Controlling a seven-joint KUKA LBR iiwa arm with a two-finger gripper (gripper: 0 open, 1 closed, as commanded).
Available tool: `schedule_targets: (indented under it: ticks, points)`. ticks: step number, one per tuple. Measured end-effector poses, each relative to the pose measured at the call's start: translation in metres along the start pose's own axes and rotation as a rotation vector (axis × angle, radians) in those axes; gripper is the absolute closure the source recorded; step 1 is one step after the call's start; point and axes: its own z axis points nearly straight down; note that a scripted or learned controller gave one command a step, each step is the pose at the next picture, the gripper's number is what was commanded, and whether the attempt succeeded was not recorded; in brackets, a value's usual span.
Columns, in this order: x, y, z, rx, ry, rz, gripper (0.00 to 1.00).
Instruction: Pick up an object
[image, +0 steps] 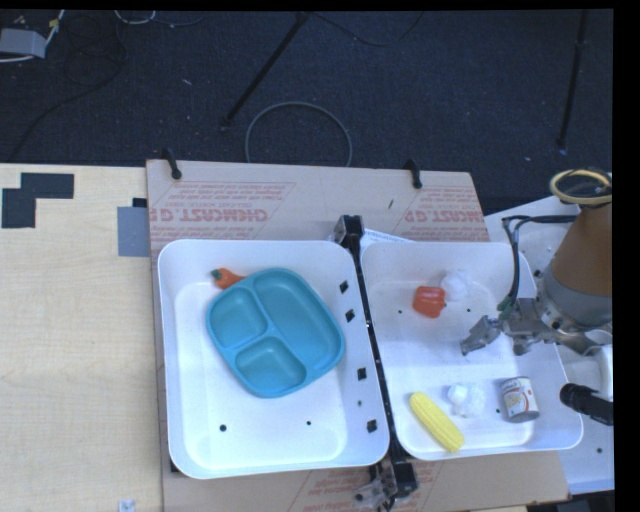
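The KUKA arm (585, 265) enters from the right and positions its gripper (492, 333) over the right bin (400, 270), near that bin's middle right. The fingers appear spread apart, with nothing between them; the exact width is hard to read at this resolution.

The task names no particular object, so every loose item is a candidate:
- Red pepper (429, 301): lies in the upper middle of the right bin, just beside a small white object (457, 286). It is the item nearest the gripper, to the gripper's left.
- Small can (518, 399): lies on its side near the right bin's lower right corner.
- Corn cob (436, 420): lies near the bin's front wall, next to a second small white object (462, 399).
- Blue divided plate (274, 331): rests in the left bin (200, 420), with an orange carrot-like piece (227, 277) at its upper left edge.

Probable failure modes from this position:
1. Descent onto bare bin floor. The gripper hangs between the pepper and the can, not above either; a straight drop closes on nothing.
2. Roll-out. The can and the corn cob are rounded and may roll off the fingertips if contacted off-centre.
3. Double contact. A grasp at the pepper may also catch or push the adjacent white object.
4. Wall interference. The corn cob and can sit close to the bin walls, limiting finger clearance.
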Motion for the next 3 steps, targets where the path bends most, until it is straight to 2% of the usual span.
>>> schedule_targets:
  ticks: [1, 2, 3]
  points:
    - [0.001, -0.001, 0.054, -0.001, 0.000, 0.000, 0.00]
    - [0.000, 0.000, 0.041, -0.004, -0.001, 0.004, 1.00]
    - [-0.001, 0.009, -0.018, -0.012, -0.004, -0.002, 1.00]
